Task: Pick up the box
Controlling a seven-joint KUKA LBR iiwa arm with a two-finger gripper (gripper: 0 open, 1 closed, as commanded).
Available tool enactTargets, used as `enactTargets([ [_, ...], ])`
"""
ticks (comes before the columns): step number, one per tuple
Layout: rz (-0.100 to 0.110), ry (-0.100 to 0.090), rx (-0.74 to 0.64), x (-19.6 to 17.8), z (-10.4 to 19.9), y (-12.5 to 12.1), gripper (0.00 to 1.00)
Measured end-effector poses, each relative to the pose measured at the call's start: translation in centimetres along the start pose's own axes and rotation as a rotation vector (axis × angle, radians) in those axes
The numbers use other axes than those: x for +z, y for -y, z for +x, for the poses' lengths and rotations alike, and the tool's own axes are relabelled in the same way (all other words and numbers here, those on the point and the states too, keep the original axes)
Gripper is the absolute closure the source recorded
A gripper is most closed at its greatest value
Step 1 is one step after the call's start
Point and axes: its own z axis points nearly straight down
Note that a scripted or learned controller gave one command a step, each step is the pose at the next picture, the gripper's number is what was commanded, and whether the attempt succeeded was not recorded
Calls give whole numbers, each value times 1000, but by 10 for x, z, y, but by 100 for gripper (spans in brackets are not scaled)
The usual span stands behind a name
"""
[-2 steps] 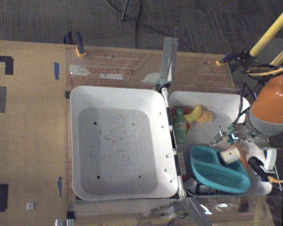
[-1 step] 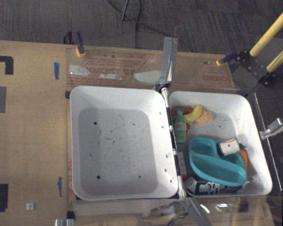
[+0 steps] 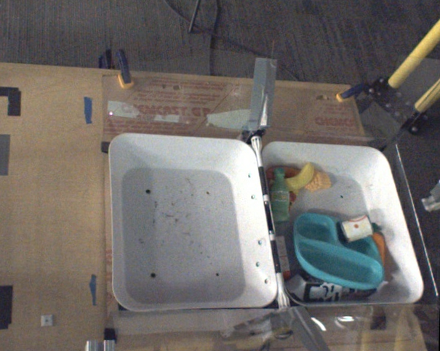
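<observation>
view: camera | right edge: a small grey piece (image 3: 432,196) is sitting just outside the right bin's (image 3: 403,188) outer rim | identity: too small and cut off to tell whether it is part of the arm | pose, state: cannot tell

A tan bench top (image 3: 43,221) filled the left and centre of the frame, marked with black tape corners (image 3: 8,100) and blue tape strips (image 3: 87,109) at left. Dark grey carpet (image 3: 306,29) ran along the top edge, where black cables (image 3: 194,10) lay looped.
</observation>
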Motion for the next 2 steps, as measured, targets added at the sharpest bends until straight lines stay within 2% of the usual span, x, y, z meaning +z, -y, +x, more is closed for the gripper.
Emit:
enactTargets([
  [1, -1, -3, -140, 236, 10, 0, 100],
  [2, -5, -11, -148, 232, 15, -4, 0],
])
